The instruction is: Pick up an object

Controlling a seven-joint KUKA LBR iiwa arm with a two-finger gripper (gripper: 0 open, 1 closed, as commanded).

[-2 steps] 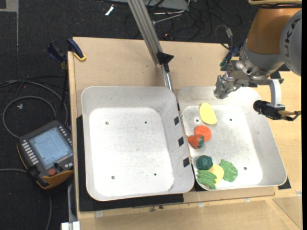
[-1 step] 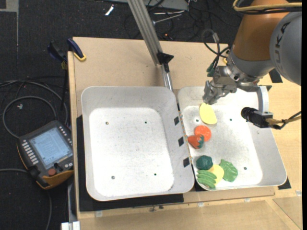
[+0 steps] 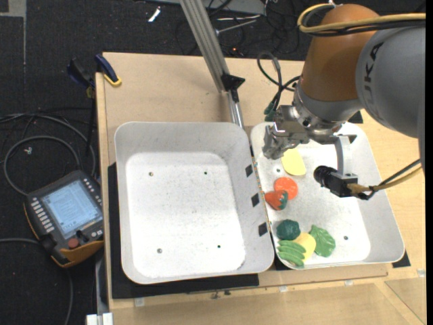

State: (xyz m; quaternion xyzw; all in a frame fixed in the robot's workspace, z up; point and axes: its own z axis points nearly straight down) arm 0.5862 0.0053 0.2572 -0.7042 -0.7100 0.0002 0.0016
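Observation:
The right bin [image 3: 379, 208] holds several small toy items. A pale yellow oval piece [image 3: 293, 162] lies near its back left corner. Below it sit an orange piece [image 3: 286, 186] and a red piece [image 3: 275, 200], touching each other. Near the front lie a dark green piece [image 3: 288, 229], a yellow piece [image 3: 306, 243], a light green piece [image 3: 324, 242] and a ribbed green piece [image 3: 291, 252]. My gripper [image 3: 275, 143] hangs low over the bin's back left corner, just up and left of the yellow oval piece. Nothing shows in its grasp.
The left bin [image 3: 128, 147] lies beside the right one, sharing a ridge [image 3: 254, 181]. A slanted metal post [image 3: 206, 36] rises behind the bins. A black fitting [image 3: 335, 180] hangs from the wrist over the right bin. A teach pendant [image 3: 67, 212] lies off the bench's left.

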